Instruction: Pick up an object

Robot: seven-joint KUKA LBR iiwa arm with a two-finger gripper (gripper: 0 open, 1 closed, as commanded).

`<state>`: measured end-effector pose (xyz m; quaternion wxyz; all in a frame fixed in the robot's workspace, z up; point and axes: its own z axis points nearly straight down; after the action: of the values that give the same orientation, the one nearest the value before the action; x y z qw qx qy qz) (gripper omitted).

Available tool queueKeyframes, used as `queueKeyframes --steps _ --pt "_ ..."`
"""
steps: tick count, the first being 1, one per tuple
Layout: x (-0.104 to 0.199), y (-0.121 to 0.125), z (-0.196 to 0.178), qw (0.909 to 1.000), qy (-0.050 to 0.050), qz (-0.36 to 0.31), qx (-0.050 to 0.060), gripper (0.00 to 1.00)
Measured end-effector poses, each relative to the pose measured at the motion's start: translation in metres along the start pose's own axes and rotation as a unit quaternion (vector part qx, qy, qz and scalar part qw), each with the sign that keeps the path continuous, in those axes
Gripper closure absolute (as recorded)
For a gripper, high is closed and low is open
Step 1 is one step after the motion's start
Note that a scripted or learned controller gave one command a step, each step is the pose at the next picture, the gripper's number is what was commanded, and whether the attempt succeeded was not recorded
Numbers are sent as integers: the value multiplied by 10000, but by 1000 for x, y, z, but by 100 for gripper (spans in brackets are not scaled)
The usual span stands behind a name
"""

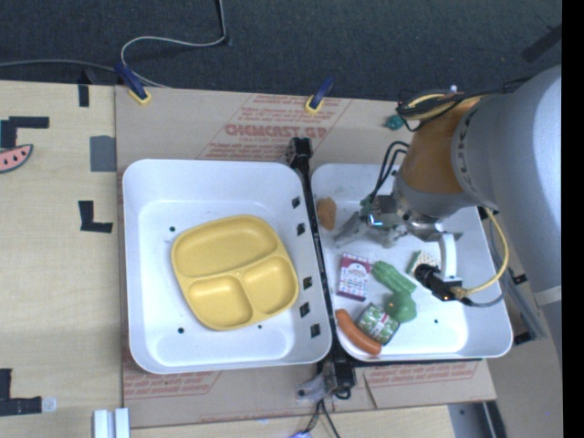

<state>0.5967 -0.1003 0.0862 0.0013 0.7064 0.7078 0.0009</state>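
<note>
Gripper [358, 229] hovers in right bin [474, 336] near small tan object [326, 213]; jaw state cannot be told. Descend centred over 1 object, clear of its neighbours.

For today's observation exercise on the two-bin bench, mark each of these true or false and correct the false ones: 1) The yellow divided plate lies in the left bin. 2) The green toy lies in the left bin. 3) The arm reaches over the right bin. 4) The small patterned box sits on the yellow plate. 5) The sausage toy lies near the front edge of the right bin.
1) True: the yellow divided plate lies in the left bin.
2) False: the green toy lies in the right bin.
3) True: the arm reaches over the right bin.
4) False: the small patterned box lies on the right bin's floor.
5) True: the sausage toy lies near that front edge.
</note>
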Motion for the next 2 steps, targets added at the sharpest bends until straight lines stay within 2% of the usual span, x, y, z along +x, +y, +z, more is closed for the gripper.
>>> queueKeyframes --steps 1,2 --pt "7 43 1 10000 -1 -1 -1 0" --pt "7 72 1 10000 0 -2 9 0"
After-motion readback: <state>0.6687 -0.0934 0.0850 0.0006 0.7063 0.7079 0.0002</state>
